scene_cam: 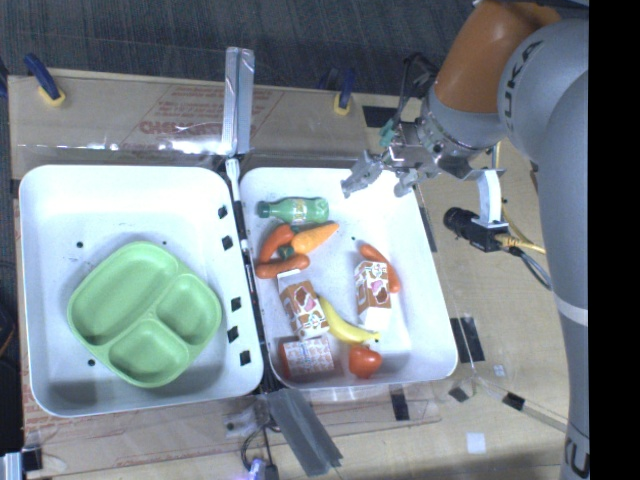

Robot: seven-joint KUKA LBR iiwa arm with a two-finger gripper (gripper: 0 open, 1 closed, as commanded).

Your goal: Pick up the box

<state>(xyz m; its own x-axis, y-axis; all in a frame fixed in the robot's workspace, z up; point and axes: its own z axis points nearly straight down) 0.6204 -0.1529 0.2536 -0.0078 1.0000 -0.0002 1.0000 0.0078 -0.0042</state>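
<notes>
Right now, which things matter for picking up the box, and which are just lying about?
In the job:
box in the right bin
second box
gripper, above the bin's far edge

Lying about:
bottle
carrots
banana
tomato
can
green tray in the left bin

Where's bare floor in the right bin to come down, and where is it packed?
Free: the right bin's far strip from the bottle to the far-right corner, under the gripper, and the right edge beside the carton. Packed: left and near side, with carrots, box, banana, tomato.
</notes>
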